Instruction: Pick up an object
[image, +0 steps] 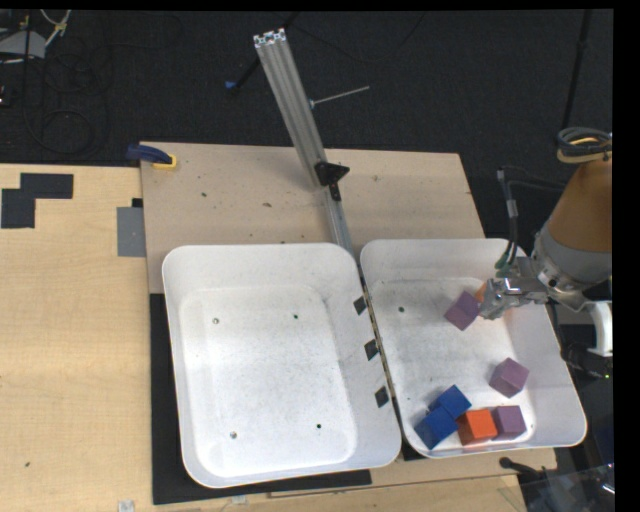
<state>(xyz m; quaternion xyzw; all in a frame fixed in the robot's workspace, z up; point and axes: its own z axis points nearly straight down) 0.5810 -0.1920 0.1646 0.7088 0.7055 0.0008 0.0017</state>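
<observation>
My gripper is low inside the right bin, near its right side. A purple block lies tilted just to the gripper's left, touching it or nearly so. A small orange patch shows at the gripper's tip; what it belongs to is unclear. Further toward the front lies a purple cube. In the front corner two blue blocks, an orange block and another purple block sit packed together.
The left bin stands beside the right one, with black clips along their shared rim. A slanted aluminium bar rises behind the bins. The grey arm with its orange band comes in from the right.
</observation>
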